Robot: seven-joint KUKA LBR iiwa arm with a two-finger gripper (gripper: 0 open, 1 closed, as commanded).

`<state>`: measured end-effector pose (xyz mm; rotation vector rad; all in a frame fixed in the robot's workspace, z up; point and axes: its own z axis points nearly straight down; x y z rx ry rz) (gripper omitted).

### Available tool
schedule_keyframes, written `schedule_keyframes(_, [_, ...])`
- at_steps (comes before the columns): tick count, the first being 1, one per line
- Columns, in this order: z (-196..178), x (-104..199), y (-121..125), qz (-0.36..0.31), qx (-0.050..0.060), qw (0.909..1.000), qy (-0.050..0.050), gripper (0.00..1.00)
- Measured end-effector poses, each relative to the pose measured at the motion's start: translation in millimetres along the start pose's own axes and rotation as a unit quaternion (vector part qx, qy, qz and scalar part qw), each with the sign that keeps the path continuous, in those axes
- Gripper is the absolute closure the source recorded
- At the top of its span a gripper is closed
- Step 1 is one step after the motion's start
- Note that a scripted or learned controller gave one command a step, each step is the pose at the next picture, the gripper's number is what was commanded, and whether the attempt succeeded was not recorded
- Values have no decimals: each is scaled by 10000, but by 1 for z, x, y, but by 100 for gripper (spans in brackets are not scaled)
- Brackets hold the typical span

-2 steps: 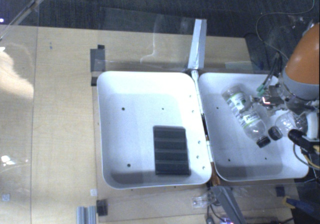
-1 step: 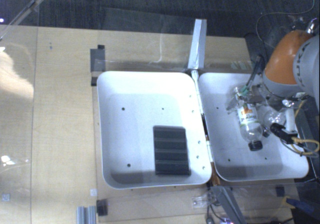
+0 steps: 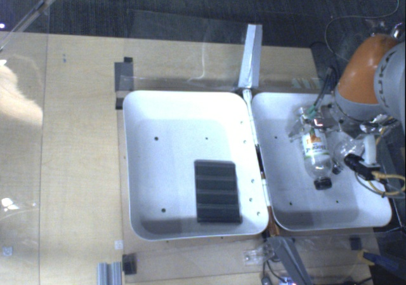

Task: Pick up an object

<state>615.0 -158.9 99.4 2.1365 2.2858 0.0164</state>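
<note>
My gripper (image 3: 320, 141) hangs low in the right bin (image 3: 279, 207) over a clear bottle (image 3: 315, 153) lying near the bin's middle; how my jaws stand I cannot tell; I should straddle its body squarely, then close gently.

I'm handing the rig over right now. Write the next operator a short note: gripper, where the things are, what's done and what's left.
Gripper: down in the right bin, right over the clear bottle. The view does not settle whether it has hold of the bottle.
Clear bottle: lies in the right bin, dark cap toward the near rim.
Black ribbed block: lies flat in the left bin, near its front, untouched.
Done: arm is at the bottle.
Left: confirm a grasp and lift; nothing looks raised yet.
</note>
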Motion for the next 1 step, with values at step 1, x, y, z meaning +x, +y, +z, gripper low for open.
schedule_keyframes(1, [-84,48,21,176,57,9998,11,100])
